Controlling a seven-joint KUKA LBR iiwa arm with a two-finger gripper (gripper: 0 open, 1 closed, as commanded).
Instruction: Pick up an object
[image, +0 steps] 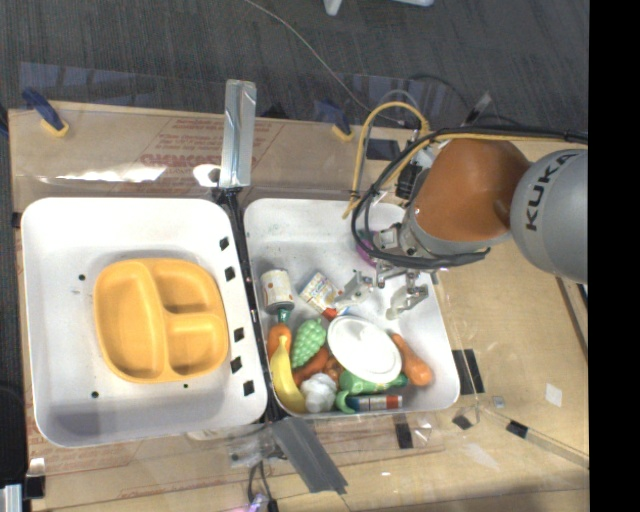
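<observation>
My gripper (386, 292) hangs over the upper middle of the right bin (300, 225), below the orange band of the wrist (465, 190). Its metal fingers (411, 297) stand apart, open, with nothing between them. Just left of it lie a small printed packet (318, 290) and a small can (277, 288). Directly below it sits a white round bowl (365, 347) on a green cup (352, 392). Beside those lie a bumpy green toy vegetable (310, 340), a banana (282, 376), an orange carrot (413, 363) and a white garlic-like piece (318, 392).
The left bin (50, 250) holds a yellow divided plate (160, 318). A red-and-black marker (378, 402) lies along the right bin's front wall. Cables (375, 130) loop behind the wrist over the bench's back. A metal clamp (237, 135) stands between the bins.
</observation>
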